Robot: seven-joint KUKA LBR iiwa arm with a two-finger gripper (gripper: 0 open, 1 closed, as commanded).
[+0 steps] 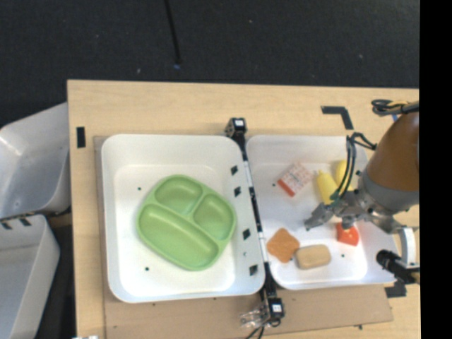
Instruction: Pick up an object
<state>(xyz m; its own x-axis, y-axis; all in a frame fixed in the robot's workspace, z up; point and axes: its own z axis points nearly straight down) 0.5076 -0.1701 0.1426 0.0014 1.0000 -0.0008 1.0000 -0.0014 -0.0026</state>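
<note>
The grey arm's pincer (326, 214) is down in the right-hand white bin (282, 277), fingers spread and gripping nothing. A small red block (347, 235) sits just beside it and a yellow plastic piece (325, 184) lies close above. Nothing lifted yet, so by my read the whole grab is left to do.

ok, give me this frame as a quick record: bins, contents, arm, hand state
left bin: green divided plate
right bin: red-and-white packet, yellow item, orange slice, tan block, red piece
arm: over right bin, from the right
hand: low between yellow item and red piece; nothing seen held
</note>
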